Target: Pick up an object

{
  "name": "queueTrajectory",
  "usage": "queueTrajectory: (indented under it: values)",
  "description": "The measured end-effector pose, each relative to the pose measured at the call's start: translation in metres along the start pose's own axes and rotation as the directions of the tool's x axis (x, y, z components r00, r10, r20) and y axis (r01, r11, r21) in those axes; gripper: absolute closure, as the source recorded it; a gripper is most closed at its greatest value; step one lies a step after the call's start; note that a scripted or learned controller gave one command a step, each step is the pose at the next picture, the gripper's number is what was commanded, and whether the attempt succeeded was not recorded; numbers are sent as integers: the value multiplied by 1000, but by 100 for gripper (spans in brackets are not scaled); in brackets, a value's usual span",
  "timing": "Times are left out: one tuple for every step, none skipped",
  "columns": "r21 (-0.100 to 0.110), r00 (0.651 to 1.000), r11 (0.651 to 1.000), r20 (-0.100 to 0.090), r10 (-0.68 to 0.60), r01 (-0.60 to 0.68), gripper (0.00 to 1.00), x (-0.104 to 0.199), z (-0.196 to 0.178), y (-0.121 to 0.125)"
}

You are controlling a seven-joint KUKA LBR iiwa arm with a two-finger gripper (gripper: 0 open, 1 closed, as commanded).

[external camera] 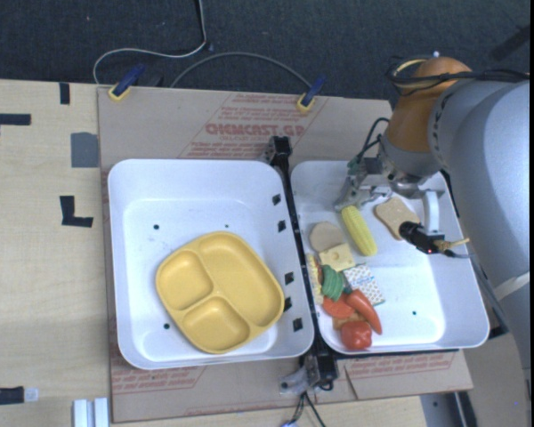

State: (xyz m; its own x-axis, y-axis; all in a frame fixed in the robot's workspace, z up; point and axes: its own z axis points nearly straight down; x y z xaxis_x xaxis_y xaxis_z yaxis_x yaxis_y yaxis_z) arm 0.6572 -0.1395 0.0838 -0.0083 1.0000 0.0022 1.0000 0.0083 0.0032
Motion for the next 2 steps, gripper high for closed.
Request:
queueTrajectory:
  values:
    - [-5, 1000, 1000, -1, -2, 2, 100, 86, -108, -31]
    - [8, 1000, 1000, 6, 15, -15, 100, 8, -73, -58]
